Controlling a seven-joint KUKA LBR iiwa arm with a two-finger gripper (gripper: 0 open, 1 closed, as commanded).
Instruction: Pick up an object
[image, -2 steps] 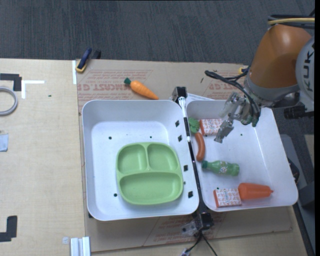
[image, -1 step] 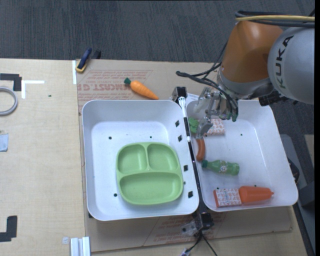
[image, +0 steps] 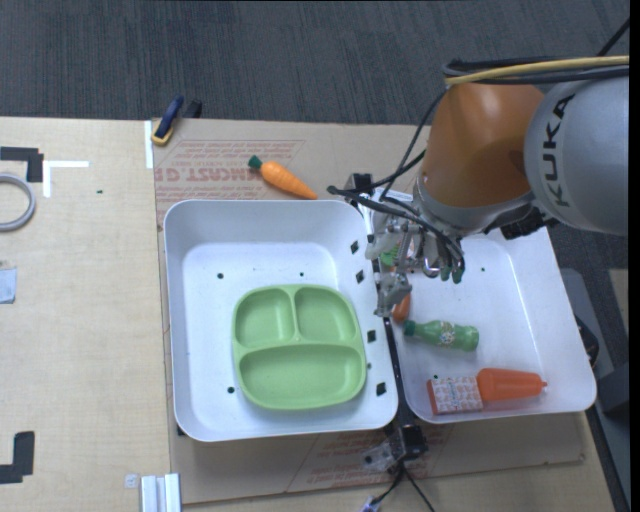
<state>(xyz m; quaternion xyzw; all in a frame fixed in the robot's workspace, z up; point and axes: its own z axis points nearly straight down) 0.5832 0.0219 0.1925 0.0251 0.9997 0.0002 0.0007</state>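
My gripper (image: 393, 293) hangs over the left edge of the right bin (image: 540, 270), close to the wall between the two bins. A small orange object (image: 401, 311) shows just below its tip; whether it is gripped is unclear. A green bottle (image: 444, 335) lies on its side right beside that spot. An orange bottle with a patterned label (image: 486, 390) lies along the right bin's front edge. The arm's orange band (image: 480, 140) and grey wrist cover the back of the right bin.
The left bin (image: 200, 250) holds a green divided plate (image: 298, 346). A toy carrot (image: 283, 178) lies on the cardboard behind the left bin. A blue and yellow tool (image: 168, 118) sits at the cardboard's far left corner. Cables (image: 400, 460) trail at the front.
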